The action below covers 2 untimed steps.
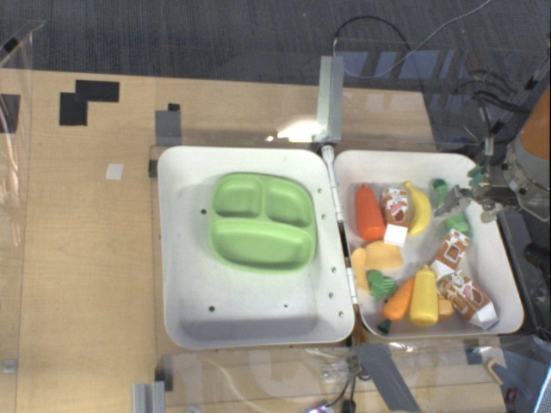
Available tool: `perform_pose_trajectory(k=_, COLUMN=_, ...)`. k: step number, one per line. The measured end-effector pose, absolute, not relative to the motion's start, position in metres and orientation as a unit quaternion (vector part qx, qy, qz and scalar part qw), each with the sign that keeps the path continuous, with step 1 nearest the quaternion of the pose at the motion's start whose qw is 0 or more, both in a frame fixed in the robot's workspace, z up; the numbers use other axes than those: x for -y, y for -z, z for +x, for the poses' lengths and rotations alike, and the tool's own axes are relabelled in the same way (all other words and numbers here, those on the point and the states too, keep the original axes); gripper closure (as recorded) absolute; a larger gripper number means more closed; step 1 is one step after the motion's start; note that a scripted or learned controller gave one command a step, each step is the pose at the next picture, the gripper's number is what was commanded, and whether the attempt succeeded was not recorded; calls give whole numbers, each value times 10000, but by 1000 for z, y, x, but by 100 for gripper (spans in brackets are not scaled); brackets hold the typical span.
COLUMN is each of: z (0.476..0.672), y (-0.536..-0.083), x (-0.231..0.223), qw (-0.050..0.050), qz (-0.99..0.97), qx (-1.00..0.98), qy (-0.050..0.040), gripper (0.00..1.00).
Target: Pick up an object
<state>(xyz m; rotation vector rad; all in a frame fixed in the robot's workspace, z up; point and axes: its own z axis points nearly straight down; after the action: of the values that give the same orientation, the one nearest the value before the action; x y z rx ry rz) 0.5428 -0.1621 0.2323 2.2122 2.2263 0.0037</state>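
Camera view. The jaws hang over the upper right part of the right bin, reached in from the right edge; they appear parted, with nothing seen between them. No object is yet lifted: all candidate things lie in that bin.

Just left of the jaws lies a yellow banana, touching a small printed carton; further left is a red-orange pepper-like toy. Directly below the jaws are a green piece and a brown-and-white carton. Well below lie a second such carton, a yellow bottle, a carrot and a broccoli floret. The left bin, well apart from the jaws, bears a green divided plate.

Risks, as judged: the things below the jaws lie crowded and touching, so a descent could land a fingertip on top of the green piece or carton rather than beside it, or pinch two at once. The banana's curved, smooth surface may slip out on closing. The bin wall lies near and could be struck.
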Motion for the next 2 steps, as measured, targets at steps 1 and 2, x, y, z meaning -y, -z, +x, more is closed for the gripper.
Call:
perform_pose_trajectory(k=1, z=573, y=-103, x=165, qw=22, qz=7660, qx=-6428, qy=-23, gripper=0)
perform_pose_trajectory(k=2, z=647, y=-87, x=183, qw=32, qz=7488, qx=-6628, qy=-21, gripper=0)
